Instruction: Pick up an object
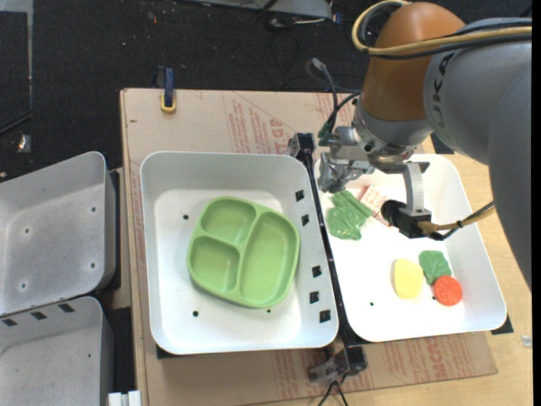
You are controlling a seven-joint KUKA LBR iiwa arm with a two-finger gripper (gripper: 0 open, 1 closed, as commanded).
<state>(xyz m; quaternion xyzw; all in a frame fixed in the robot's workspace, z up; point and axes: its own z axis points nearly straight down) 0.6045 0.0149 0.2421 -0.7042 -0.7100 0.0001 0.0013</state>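
My gripper [340,179] hangs over the far left corner of the right bin [478,307], just above a green leafy toy [346,216]. Whether it touches the toy cannot be made out from here. A pink and white item [369,196] peeks out beside the green toy, partly hidden by the wrist. A yellow piece [407,278], a small green piece [434,265] and an orange-red piece [448,291] lie together in the near right part of that bin. The left bin [165,180] holds a green divided plate [243,251].
A black part [404,218] with a cable hangs off the wrist over the middle of the right bin. The divider [319,235] between the bins carries black clips. Two white lids [51,227] lie off the bench at the left. A yellow clamp [168,100] sits at the bench's far left edge.
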